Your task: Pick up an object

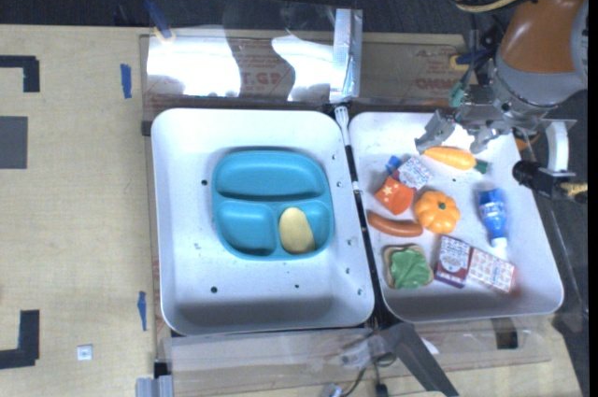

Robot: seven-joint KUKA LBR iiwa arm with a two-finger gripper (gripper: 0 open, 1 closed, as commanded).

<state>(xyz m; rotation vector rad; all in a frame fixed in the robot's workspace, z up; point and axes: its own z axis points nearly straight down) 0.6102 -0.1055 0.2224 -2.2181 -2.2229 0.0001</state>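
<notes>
My gripper (458, 139) hangs over the back of the right bin (547, 288), open, with its two grey fingers spread wide. An orange carrot-shaped toy (451, 159) lies just below and between the fingertips; I cannot tell whether they touch it. In front of it in the same bin lie a small blue-and-white packet (414, 171), a red pepper (395, 196), an orange pumpkin (437, 211), a brown sausage (393, 224), a green leafy toy (408, 267), a red-and-white box (475, 265) and a blue bottle (492, 215).
The left bin (177, 199) holds a blue divided tray (266, 190) with a yellow egg-shaped toy (296, 230) in its front right compartment. A shiny plastic sheet (243, 59) stands behind the left bin. The bins' shared rim (353, 199) runs between them.
</notes>
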